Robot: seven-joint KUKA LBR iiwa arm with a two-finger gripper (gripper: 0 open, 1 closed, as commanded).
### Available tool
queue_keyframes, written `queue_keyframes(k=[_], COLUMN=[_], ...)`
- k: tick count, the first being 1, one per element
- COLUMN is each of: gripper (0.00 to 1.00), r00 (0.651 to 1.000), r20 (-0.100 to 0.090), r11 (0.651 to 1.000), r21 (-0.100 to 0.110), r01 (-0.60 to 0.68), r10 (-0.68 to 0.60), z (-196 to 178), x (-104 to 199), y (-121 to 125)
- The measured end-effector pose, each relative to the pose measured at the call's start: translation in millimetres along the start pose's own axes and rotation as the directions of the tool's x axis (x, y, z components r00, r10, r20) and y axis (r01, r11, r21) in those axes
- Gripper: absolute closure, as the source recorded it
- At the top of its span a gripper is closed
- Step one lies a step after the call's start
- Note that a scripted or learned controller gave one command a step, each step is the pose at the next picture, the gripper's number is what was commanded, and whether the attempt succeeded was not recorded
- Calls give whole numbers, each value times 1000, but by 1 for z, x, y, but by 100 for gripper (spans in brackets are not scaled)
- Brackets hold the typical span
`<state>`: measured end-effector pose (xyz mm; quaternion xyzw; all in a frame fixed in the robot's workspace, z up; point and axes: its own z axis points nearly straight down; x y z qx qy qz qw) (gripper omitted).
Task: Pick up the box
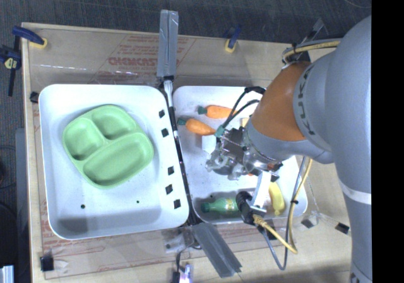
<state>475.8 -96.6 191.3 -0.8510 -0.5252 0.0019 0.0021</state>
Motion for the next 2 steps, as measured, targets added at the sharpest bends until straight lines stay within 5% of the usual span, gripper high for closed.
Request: queue_keyframes(k=[1, 2], gripper=[100, 100], r00=[1000, 999], r20=[-2, -1], r11=[1000, 999], r21=[-2, 1], r01=[-26, -43], r10=[26, 43], z=[-17, -28], x=[-60, -7], y=[59, 23])
